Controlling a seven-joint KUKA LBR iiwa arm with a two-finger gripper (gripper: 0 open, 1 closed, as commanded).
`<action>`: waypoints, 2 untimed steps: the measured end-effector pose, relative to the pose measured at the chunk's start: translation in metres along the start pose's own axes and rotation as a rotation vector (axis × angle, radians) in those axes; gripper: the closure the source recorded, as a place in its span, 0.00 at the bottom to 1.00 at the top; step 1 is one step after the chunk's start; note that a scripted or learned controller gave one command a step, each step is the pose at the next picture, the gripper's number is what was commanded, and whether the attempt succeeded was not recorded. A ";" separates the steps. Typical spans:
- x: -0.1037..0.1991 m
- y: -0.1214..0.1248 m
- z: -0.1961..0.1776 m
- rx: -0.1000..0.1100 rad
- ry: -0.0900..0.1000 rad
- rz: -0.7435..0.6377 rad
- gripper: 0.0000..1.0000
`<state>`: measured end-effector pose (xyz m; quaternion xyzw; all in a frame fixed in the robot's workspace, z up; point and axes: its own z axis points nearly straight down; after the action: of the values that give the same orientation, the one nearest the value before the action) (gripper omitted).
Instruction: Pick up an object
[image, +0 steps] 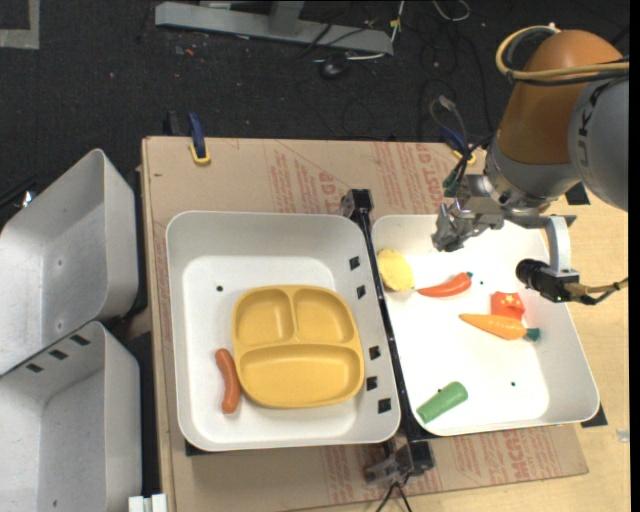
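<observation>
The right bin (570, 400) holds a yellow lemon (395, 269), a red chili pepper (445, 286), a small red pepper (507, 303), an orange carrot (495, 326) and a green cucumber (442, 401). My gripper (447, 236) hangs over the bin's far edge, above and to the right of the lemon and just beyond the chili. Nothing shows between its fingers. In the left bin (190, 300) lies a yellow divided plate (297, 346) with an orange-brown sausage (229, 380) beside it.
A black divider with clips (375, 300) runs between the two bins. Two more white bins (60, 300) are stacked off the bench at the left. The arm's orange band (545, 90) and cables fill the upper right.
</observation>
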<state>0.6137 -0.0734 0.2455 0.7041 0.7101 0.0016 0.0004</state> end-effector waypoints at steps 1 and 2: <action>0.062 -0.001 -0.004 0.002 0.000 0.000 1.00; 0.111 0.000 0.009 0.005 0.000 0.001 1.00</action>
<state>0.6123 0.0374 0.2364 0.7043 0.7099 -0.0001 -0.0012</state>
